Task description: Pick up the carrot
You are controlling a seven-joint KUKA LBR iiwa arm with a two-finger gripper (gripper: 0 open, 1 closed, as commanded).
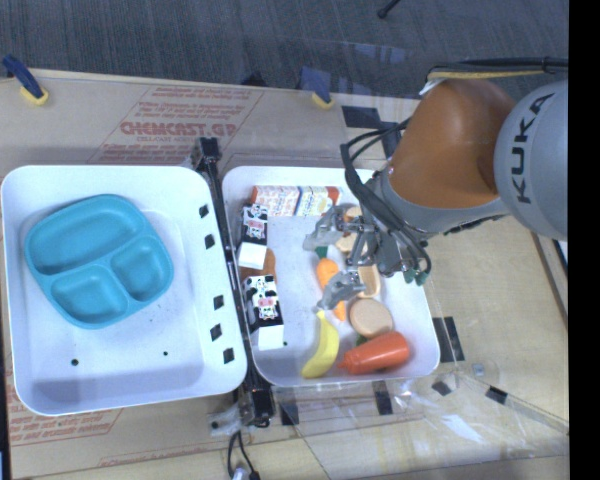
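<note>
The carrot (327, 272) is a small orange piece lying in the middle of the right white bin (420, 313), partly covered by the gripper. My gripper (335, 260) hangs low over it, reaching in from the right below the orange wrist band. Its two metal fingers stand apart, one (323, 232) beyond the carrot's far end and one (344, 287) over its near end. The fingers straddle the carrot and are open, and I cannot tell whether they touch it.
The right bin also holds a banana (322, 349), a red-orange vegetable (378, 352), a tan round bun (370, 316), milk cartons (264, 299) along the left wall and a box (292, 200) at the back. A blue divided plate (97, 258) lies in the left bin (40, 388).
</note>
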